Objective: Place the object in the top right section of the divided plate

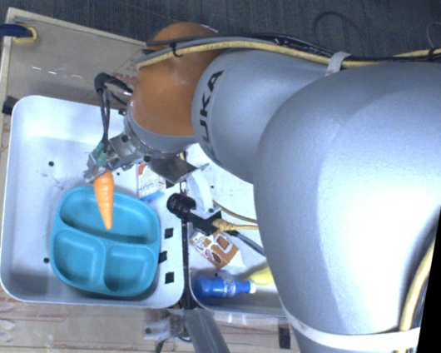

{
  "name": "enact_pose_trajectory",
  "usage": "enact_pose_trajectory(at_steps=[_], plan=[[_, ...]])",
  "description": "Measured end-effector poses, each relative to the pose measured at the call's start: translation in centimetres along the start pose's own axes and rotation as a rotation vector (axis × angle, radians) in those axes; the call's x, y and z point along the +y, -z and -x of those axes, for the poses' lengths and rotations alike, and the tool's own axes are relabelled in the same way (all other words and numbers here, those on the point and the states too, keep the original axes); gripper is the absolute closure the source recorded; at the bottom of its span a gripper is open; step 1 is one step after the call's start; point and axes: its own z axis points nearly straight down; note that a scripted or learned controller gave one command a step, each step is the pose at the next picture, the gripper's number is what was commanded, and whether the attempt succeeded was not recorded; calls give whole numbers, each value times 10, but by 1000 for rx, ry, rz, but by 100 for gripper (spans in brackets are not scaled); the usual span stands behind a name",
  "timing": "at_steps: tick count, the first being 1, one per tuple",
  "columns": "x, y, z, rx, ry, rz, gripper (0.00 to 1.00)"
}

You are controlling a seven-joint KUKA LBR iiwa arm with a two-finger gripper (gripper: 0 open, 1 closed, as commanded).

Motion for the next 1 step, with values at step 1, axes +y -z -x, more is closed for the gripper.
enact_pose_trajectory(at_steps=[1], plan=[[-50,22,10,0,-25,2,100]])
